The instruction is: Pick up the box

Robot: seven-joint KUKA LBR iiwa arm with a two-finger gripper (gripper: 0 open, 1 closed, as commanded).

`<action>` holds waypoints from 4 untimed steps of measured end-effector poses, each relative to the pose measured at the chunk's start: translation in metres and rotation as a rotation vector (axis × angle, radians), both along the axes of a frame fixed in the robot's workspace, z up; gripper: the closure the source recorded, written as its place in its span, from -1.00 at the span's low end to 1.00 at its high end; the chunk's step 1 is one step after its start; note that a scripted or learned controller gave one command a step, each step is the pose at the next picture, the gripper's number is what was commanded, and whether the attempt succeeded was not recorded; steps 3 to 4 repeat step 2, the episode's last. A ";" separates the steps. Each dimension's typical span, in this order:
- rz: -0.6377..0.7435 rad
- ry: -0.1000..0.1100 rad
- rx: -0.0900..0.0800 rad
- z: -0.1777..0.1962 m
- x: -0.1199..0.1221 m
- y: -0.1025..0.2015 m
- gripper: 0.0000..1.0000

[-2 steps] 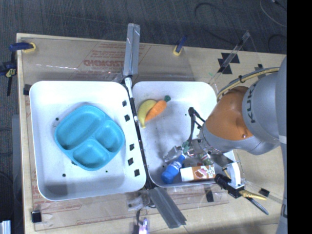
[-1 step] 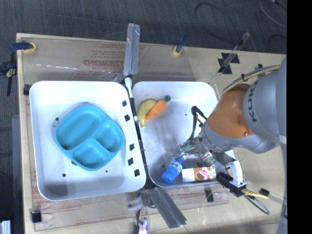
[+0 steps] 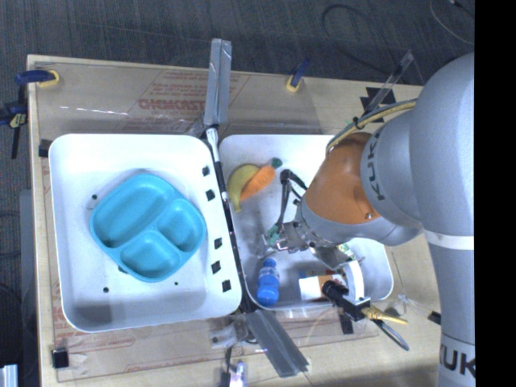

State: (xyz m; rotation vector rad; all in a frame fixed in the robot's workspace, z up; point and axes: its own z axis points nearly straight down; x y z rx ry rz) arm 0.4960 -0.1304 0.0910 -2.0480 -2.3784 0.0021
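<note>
In the left bin (image 3: 64, 216) we see a blue divided tray (image 3: 149, 226). The right bin (image 3: 302, 153) holds yellow and orange toy food (image 3: 251, 181) at its far end and a blue bottle (image 3: 268, 281) by the front wall. Just right of the bottle lies what we take for the box (image 3: 313, 285), white with an orange end, its long axis along that wall. The gripper (image 3: 289, 236) hangs just behind it, under the arm (image 3: 355, 188); we cannot tell how open it is or whether it holds anything. We judge the reach must come forward and down.
</note>
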 end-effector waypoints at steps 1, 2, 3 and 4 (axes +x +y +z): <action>0.064 -0.001 0.000 0.100 -0.018 0.076 1.00; 0.067 0.000 -0.001 0.103 -0.019 0.148 1.00; 0.067 0.000 -0.001 0.103 -0.019 0.148 1.00; 0.067 0.000 -0.001 0.103 -0.019 0.148 1.00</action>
